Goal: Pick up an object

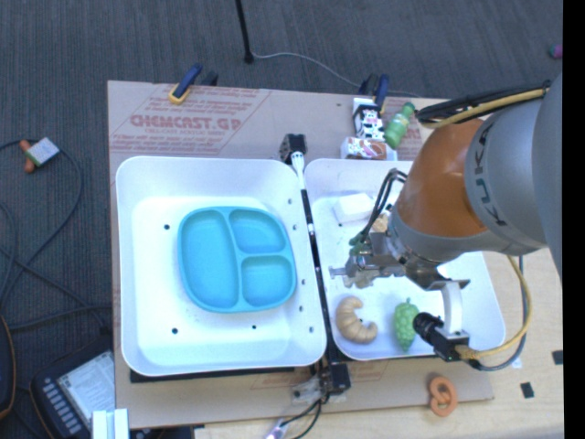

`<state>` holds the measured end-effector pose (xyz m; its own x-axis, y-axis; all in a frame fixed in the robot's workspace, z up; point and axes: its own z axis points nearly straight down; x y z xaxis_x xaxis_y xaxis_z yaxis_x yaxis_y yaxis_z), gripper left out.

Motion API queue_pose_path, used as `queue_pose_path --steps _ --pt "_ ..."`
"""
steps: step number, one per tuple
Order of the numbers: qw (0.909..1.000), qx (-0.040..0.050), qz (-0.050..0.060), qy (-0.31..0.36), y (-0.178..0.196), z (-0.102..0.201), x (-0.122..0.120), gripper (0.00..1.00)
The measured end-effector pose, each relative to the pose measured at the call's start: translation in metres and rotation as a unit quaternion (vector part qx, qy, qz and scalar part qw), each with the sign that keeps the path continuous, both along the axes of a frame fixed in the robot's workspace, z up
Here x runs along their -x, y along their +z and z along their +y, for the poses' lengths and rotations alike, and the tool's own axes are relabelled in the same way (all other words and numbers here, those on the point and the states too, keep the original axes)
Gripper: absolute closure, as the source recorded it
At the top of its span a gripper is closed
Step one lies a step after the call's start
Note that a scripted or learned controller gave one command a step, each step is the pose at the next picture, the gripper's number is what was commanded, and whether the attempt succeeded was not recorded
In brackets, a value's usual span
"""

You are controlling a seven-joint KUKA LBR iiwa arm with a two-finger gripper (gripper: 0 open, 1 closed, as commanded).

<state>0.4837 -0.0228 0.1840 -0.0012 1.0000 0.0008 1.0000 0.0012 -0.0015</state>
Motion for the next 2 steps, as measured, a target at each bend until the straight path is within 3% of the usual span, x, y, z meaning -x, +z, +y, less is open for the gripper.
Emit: queue_pose_path --steps 1,2 --pt "1.0000 -0.0001 0.000 0.000 0.000 0.055 0.001 1.00" --pt "1.0000 0.0009 0.000 -0.001 0.000 0.036 0.000 1.00"
